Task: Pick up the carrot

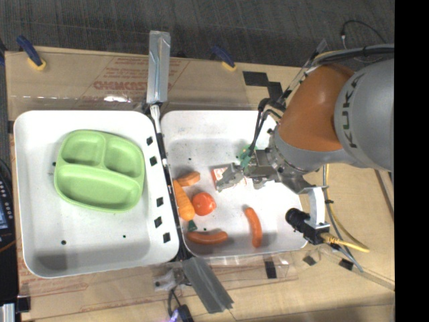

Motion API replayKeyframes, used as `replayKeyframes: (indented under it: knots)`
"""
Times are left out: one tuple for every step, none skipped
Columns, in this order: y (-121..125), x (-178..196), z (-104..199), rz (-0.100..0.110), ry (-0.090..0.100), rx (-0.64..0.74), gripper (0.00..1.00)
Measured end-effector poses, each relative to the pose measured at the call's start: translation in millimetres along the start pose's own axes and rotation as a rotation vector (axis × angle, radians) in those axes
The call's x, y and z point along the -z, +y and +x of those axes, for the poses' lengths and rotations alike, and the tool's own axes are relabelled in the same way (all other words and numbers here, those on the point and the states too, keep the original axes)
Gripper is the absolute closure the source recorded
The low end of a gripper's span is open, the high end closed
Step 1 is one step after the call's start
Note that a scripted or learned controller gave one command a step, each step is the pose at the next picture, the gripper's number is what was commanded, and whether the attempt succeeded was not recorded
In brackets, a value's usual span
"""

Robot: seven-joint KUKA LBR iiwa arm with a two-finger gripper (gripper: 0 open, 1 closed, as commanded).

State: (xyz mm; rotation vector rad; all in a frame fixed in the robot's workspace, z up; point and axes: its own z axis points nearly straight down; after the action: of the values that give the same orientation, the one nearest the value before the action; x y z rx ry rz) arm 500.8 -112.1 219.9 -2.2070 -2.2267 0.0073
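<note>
The arm [335, 119] reaches over the right bin [201, 129] on the table [80, 72], far larger than anything it must take. In the left bin [33, 200] rests a green divided plate [100, 170]. The carrot [184, 203] lies against the right bin's left wall, touching the tomato [204, 203]. The pincer [231, 177] hovers just beyond the tomato; whether its tips are apart, I cannot tell. A sound grasp, I judge, straddles the carrot's length from above, well away from the tomato and the sausages nearby.
</note>
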Motion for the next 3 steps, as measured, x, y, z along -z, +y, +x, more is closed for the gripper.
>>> replayKeyframes:
  knots:
    - [-23,-10,0,-0.002,-0.001,0.584,0.00]
    - [-22,11,9,-0.007,-0.005,0.689,0.00]
    - [-22,-30,62,-0.004,-0.003,0.907,0.00]
